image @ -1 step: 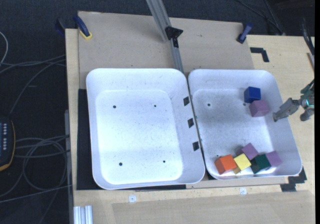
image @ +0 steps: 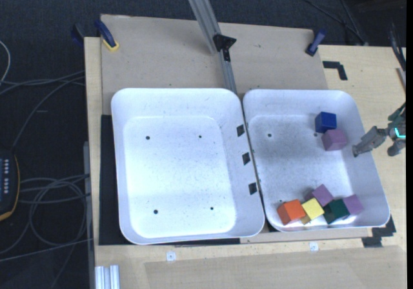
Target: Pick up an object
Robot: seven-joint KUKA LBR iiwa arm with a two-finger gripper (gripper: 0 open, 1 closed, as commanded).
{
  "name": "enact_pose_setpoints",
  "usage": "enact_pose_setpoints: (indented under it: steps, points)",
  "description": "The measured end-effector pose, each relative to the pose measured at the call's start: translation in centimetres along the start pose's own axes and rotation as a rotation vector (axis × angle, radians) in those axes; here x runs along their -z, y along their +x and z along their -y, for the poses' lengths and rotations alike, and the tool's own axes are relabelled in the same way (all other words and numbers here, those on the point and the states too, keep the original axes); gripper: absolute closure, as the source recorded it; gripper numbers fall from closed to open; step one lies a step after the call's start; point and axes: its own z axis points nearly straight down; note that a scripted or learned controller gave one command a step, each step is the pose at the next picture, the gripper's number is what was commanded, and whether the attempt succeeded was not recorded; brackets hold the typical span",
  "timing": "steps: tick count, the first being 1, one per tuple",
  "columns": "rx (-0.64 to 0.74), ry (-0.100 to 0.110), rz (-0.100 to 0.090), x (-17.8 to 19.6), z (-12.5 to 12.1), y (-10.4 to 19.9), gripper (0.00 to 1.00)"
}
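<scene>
From my station I take the right-hand shallow white plastic bin (image: 361, 152) as reference. To its left, touching it, lies the left-hand shallow white plastic bin (image: 122, 152). Along the reference bin's near wall sit the small orange block (image: 292, 210), yellow block (image: 312, 208), lilac block (image: 322, 193), dark green block (image: 335, 210) and purple block (image: 352, 203), bunched together. Toward its far right: a blue cube (image: 326, 120) against a mauve cube (image: 334, 140). The claw (image: 381, 142) hangs at the right rim, holding nothing; I cannot tell its spread. Risk: a descent here strikes the rim, or crowded blocks jam the grasp.
</scene>
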Motion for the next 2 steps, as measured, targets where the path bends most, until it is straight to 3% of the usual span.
enact_pose_setpoints:
  steps: [2]
  points:
    - [0.000,0.007,-0.003,-11.0,0.4,1.5,0.00]
